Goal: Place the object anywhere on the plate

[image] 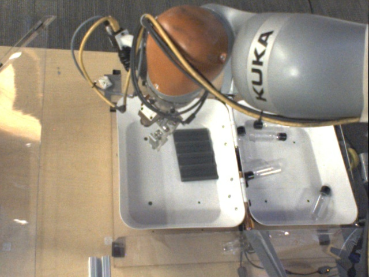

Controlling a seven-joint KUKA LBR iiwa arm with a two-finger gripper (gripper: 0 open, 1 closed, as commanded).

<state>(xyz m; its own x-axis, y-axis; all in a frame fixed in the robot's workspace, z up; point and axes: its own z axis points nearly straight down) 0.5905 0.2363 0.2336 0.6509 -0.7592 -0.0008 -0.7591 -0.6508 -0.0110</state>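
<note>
**Dark plate in left bin, three tubes in right**

On the desk [57, 154], the left bin [138, 206] holds one dark ribbed plate [196, 154], its long axis running top to bottom with a slight tilt. The end effector [155, 136] hangs just left of the plate's upper end; whether it is apart or together cannot be told. The right bin [340, 212] holds three clear black-capped tubes [262, 171], well apart.

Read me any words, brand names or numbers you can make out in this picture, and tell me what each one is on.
"KUKA": black capital letters running up the side of the grey arm.
No other text can be read. The dark ribbed plate and the clear tubes show no legible markings.
</note>
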